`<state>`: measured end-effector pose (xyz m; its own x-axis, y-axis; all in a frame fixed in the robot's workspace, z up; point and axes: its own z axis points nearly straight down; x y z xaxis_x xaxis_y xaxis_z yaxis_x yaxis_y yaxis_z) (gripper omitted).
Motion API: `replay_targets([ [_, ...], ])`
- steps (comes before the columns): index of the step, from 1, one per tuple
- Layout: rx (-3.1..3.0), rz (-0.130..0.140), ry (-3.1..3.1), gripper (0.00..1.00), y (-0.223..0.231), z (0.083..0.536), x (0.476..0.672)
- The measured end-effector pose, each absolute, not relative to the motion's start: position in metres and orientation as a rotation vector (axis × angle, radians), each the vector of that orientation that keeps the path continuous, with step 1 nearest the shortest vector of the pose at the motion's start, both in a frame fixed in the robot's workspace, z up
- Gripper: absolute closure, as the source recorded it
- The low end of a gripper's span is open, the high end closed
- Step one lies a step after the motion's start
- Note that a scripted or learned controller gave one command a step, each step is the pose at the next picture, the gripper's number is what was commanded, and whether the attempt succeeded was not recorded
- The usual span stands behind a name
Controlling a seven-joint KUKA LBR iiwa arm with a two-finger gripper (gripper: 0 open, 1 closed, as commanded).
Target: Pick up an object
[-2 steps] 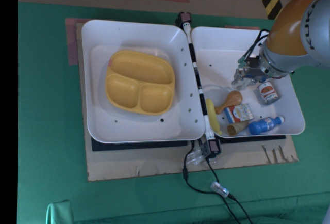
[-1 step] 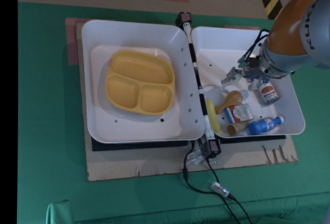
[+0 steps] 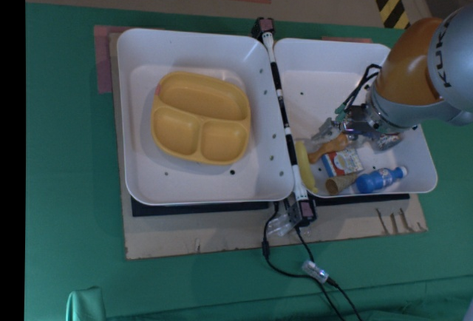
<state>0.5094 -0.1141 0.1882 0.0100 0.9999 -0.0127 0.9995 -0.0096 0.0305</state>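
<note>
Right bin (image 3: 414,164): gripper (image 3: 353,129) low over clutter, finger state unclear
Clutter: blue bottle (image 3: 380,179), cone (image 3: 341,183)
Left bin (image 3: 140,171): yellow tray (image 3: 199,118)

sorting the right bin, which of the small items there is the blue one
The bottle, lying on its side near the right bin's front edge; its neighbours are yellow, brown and red-white.

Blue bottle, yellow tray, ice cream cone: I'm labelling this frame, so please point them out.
blue bottle (image 3: 381,179): camera view, on its body.
yellow tray (image 3: 200,117): camera view, on its central divider.
ice cream cone (image 3: 341,183): camera view, on its cone.
</note>
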Motion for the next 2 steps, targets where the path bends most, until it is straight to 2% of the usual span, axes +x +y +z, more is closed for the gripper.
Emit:
replay_targets([
  [1,2.213,0.025,2.173,1.00,-0.118,0.202,0.511],
  [2,2.221,0.009,2.208,1.00,-0.062,0.355,0.511],
])
